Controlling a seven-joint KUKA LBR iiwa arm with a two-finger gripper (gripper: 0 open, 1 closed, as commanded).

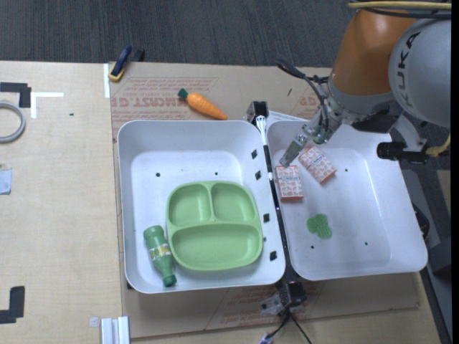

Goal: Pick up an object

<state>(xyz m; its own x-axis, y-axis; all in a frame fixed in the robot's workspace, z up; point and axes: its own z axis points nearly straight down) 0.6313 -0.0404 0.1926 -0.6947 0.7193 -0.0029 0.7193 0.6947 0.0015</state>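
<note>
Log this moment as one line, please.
tool: low in right white bin, over small red-and-white carton | second red-and-white carton beside | grasp: cannot tell | green sectioned plate: left bin

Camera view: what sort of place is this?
Likely a robot grasping test bench in a lab: a KUKA arm reaches over two white bins holding toy items, like a green divided plate, with tape markers on the board.

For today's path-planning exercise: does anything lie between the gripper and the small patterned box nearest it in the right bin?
Nothing visible does. The gripper hangs just above the patterned box in the right bin. A second box lies just right of the gripper, beside the path rather than across it.
</note>
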